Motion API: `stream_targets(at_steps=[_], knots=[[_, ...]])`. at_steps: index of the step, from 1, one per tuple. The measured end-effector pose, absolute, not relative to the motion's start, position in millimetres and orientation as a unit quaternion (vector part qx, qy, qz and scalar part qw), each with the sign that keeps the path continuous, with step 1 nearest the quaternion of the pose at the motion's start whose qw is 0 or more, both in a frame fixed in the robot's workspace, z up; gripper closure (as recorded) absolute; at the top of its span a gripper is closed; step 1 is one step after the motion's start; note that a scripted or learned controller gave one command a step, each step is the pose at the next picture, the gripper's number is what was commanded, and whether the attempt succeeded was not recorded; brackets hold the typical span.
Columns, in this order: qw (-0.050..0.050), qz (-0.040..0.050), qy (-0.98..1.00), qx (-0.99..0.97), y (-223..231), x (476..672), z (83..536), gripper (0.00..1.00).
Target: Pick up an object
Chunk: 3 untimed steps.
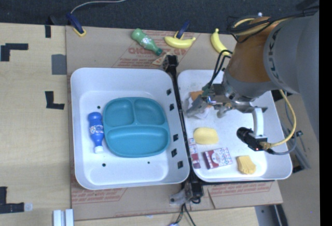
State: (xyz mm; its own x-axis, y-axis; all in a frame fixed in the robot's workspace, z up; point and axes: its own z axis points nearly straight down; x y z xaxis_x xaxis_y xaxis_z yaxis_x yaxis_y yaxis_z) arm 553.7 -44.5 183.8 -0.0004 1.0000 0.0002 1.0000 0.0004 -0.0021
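Observation:
My gripper (pixel 207 107) hangs low in the right bin (pixel 275 170), near its left wall. Its metal fingers straddle a small orange object (pixel 195 95) that peeks out at the left; whether it is held I cannot tell. A yellow lemon-like object (pixel 206 136) lies just below the gripper. A red and white carton (pixel 211 158) lies flat near the bin's front. A yellow sponge-like piece (pixel 246 164) sits at the front right. The left bin (pixel 85 82) holds a teal divided plate (pixel 137 126) and a blue bottle (pixel 95 130).
Behind the bins on the cardboard lie a green bottle (pixel 146 41) and two bananas (pixel 179 41), (pixel 218 42). A black divider (pixel 179 111) runs between the bins. The arm's grey body and orange band (pixel 257 59) cover the right bin's back half.

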Motion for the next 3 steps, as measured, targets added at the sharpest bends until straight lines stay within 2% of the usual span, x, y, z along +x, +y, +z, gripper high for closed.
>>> stream_targets(at_steps=[1, 3], knots=[[-0.002, -0.0010, -0.707, -0.707, -97.0, 597.2, 86.5, 0.00], [-0.001, -0.0002, -0.708, -0.706, -93.1, 668.8, 85.2, 0.00]])
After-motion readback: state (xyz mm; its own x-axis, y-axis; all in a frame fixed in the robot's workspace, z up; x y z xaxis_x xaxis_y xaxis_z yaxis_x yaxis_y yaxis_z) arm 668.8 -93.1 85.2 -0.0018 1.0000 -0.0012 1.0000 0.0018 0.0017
